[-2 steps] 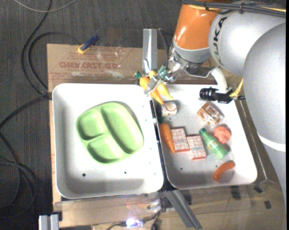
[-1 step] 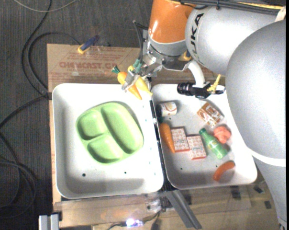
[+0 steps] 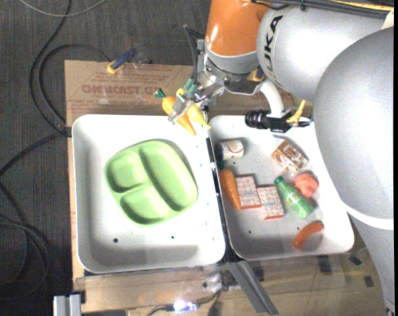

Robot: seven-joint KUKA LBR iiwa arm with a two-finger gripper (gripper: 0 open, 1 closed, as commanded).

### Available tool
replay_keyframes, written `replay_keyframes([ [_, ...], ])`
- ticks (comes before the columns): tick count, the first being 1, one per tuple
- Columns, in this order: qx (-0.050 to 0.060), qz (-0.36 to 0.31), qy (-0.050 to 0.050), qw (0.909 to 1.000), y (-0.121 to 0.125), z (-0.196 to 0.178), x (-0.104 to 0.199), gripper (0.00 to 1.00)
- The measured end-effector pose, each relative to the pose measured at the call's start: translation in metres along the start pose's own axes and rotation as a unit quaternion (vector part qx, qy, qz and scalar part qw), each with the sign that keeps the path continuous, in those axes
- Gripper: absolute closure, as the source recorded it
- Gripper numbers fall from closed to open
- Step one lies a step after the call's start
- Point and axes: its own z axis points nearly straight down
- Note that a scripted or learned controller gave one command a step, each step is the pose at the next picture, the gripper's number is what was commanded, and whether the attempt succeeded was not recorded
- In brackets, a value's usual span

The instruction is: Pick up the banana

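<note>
Fingers [image 3: 186,104] look closed round the banana [image 3: 192,118], dangling over the far right corner of the left bin [image 3: 87,176]. Grip seems to be near one end, so I reckon a swing could shake it loose onto the green tray [image 3: 151,180].

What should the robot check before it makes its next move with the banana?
1. Banana found: ok. The banana sits right at the gripper, over the far rim of the left bin.
2. Banana firmly gripped: cannot tell. The gripper's tip is too cluttered to judge from this view.
3. Space below: ok. The green plate lies flat in the left bin, apart from the banana.
4. Neighbouring items: ok. The carrot and green bottle lie in the right bin, away from the gripper.
5. Banana off the bin floor: cannot tell from this slant.
</note>
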Motion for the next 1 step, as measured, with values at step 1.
replay_keyframes([
  [1,0.0,0.0,0.001,1.0,0.0004,-0.0084,0.0004,1.0],
])
